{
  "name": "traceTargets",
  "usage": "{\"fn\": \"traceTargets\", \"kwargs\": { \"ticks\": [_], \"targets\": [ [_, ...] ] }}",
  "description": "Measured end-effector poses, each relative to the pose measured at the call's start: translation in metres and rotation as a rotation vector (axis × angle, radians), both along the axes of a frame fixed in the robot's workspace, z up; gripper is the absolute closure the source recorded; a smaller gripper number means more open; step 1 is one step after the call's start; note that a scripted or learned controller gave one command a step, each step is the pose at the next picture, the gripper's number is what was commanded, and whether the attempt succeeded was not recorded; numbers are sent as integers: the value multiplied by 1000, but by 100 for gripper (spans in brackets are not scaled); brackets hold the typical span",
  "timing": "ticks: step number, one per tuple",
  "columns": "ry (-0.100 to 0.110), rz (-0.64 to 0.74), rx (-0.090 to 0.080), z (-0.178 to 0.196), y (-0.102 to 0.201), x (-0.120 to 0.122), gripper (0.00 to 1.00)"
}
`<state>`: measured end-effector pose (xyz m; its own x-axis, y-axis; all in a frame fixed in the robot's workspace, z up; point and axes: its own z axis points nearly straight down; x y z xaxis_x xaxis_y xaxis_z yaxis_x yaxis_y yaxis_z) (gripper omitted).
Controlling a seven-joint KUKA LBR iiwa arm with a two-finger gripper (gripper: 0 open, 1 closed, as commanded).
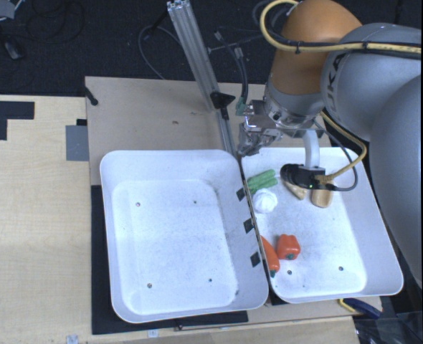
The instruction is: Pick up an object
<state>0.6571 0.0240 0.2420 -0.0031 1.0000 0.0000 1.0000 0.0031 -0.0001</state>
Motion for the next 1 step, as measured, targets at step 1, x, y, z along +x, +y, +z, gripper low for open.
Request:
{"fn": "traceTargets", "kwargs": {
  "ticks": [1],
  "targets": [
    [2, -1, 0, -17, 46, 2, 100]
  ]
}}
